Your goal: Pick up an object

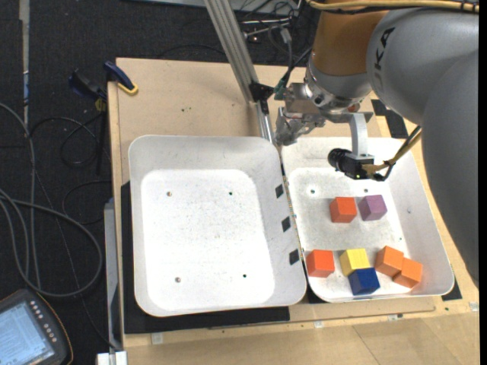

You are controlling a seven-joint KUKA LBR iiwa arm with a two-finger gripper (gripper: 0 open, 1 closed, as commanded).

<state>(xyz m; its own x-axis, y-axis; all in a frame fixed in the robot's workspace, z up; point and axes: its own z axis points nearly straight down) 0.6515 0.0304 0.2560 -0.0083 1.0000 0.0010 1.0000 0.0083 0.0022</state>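
Note:
In the right bin [313, 179] lie several small blocks. An orange cube [343, 209] and a purple cube [372, 207] sit side by side near the middle. Along the front edge are another orange cube [320, 262], a yellow cube [354, 260], a blue cube [364, 280] and two orange blocks [400, 266] touching each other. My gripper [291, 130] hangs over the bin's back left corner, close to the divide between the bins, well behind all the blocks. Nothing shows in its grasp.
The left bin [202, 219] adjoins the right one. A slanted metal strut [232, 40] ends just behind the gripper. A black part on a cable [346, 162] dangles from the wrist. A blue-and-yellow clamp [114, 78] rests at the bench's back left corner.

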